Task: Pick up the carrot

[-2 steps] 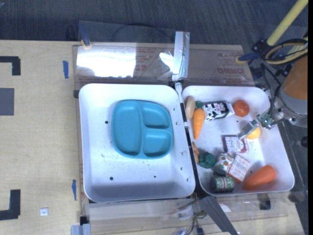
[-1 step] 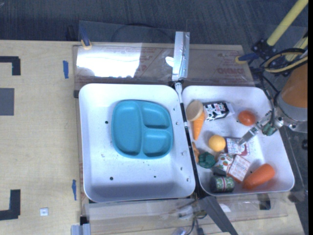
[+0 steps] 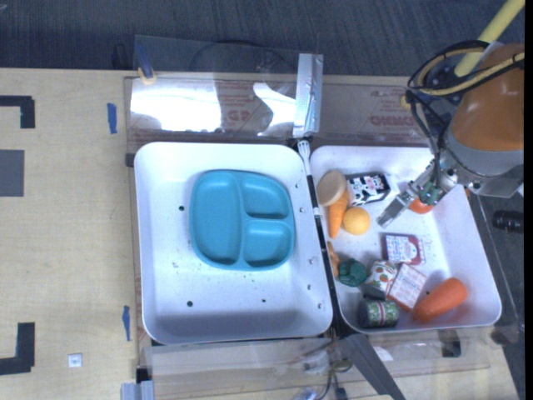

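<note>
Carrot (image 3: 440, 299), one, two bins (image 3: 158, 223)

Bright overhead light, strong glare on the clear panel (image 3: 218, 98) behind the bins, slightly soft focus throughout.

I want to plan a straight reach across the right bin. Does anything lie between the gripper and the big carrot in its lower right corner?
Yes. Between the gripper and the carrot, the pink packet and a small carton lie close to the path.
</note>
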You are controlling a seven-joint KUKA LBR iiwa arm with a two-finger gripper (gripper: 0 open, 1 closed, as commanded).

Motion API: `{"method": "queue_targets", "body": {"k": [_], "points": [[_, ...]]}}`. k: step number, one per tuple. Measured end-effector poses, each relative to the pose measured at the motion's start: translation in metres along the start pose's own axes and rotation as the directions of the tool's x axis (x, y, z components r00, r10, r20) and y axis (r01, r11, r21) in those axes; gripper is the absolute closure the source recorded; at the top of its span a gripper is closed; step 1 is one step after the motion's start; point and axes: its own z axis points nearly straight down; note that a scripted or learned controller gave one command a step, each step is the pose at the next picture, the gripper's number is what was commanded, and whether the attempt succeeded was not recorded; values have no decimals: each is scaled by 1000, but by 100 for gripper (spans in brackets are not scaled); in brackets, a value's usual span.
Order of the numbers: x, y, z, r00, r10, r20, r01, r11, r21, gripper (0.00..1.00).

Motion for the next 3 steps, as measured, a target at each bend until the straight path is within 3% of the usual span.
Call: {"method": "queue_targets", "body": {"k": [1,2,3], "points": [[41,37,9,966,-260,-6,260,966,5,0],[1,54,71,916,-399,26,400,917,-12,0],[-6,77,7,1000,-22,2,22,1000,1,0]]}}
